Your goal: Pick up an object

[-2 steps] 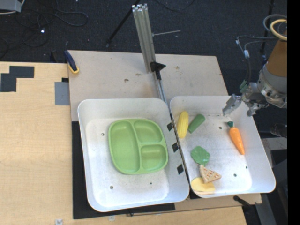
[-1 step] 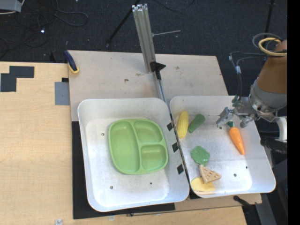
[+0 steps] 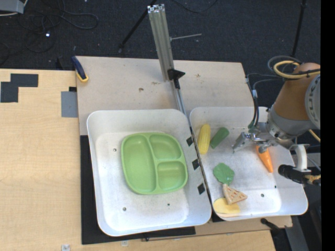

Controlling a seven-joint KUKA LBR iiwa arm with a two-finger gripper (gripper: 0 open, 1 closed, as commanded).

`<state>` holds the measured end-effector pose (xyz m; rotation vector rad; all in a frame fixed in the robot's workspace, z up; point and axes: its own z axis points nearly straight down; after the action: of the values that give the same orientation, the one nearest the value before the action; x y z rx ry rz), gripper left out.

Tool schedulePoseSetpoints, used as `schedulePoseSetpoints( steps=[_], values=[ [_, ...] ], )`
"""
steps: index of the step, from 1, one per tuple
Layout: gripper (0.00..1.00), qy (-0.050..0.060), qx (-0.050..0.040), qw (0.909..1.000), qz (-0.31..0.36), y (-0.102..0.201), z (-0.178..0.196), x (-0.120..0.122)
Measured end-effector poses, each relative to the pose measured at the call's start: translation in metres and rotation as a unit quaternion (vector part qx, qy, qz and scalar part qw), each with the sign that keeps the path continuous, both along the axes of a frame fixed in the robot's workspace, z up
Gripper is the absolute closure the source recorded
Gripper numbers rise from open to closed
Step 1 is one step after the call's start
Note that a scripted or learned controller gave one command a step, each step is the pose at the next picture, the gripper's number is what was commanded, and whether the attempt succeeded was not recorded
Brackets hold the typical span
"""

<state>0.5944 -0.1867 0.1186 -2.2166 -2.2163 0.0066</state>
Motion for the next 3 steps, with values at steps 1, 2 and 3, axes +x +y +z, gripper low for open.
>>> schedulePoseSetpoints(
  steps=[1,2,3],
  values=[
    [0.0,-0.004,-0.0003,1.0,0.0,0.001,-0.028,0.002],
    [1.0,-0.007,0.0004,1.0,0.0,0.001,-0.016,0.003],
    [1.0,-0.005,-0.0019,1.0,-0.001,-0.01,0.036,0.004]
  ],
)
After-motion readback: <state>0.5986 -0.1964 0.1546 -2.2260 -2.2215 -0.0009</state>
